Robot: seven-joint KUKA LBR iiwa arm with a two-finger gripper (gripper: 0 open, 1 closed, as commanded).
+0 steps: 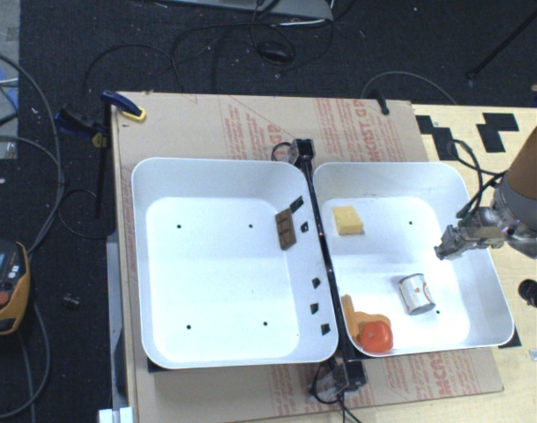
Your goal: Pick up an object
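Note:
In the right bin (383, 179) lie a yellow sponge block (347, 220) at the back left, a small silver can (415, 293) on its side near the middle right, and an orange-red toy (369, 329) in the front left corner. A brown flat piece (286, 229) rests against the right wall of the left bin (162, 183). My gripper (451, 244) hangs over the right bin's right side, above and to the right of the can, apart from it. Nothing shows between its fingers.
The bins sit on a cardboard sheet (250, 122) with a black divider clamp (316, 245) between them. Cables run over the dark floor at the back. A yellow-blue clamp (123, 106) grips the cardboard's back left corner.

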